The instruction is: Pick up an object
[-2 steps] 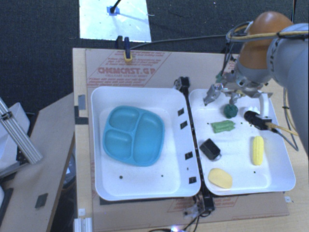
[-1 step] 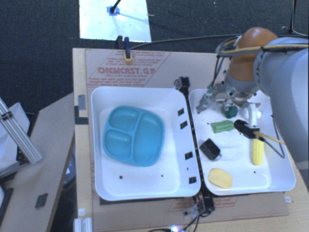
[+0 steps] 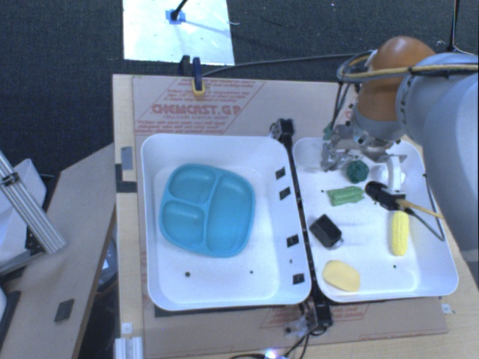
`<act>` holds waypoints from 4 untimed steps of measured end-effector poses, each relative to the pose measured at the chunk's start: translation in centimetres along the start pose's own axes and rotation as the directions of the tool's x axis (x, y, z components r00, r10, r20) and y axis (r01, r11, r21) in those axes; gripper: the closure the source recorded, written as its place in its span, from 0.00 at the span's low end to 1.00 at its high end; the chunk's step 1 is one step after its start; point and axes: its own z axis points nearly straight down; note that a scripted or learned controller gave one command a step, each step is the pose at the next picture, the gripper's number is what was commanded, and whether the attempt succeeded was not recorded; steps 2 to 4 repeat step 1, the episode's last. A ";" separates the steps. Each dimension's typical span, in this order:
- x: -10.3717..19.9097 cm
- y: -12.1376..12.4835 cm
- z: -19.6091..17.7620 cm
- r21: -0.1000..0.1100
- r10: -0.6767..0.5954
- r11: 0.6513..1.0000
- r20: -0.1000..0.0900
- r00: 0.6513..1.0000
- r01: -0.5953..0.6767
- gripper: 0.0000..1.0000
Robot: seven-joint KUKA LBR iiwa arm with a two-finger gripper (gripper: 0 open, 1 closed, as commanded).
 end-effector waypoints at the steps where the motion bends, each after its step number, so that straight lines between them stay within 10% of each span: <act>1: -0.3 0.1 -4.1 -0.006 0.004 1.000 0.001 1.000 -0.004 1.00; 4: -0.3 0.1 -4.1 -0.006 0.004 1.000 0.001 1.000 -0.004 1.00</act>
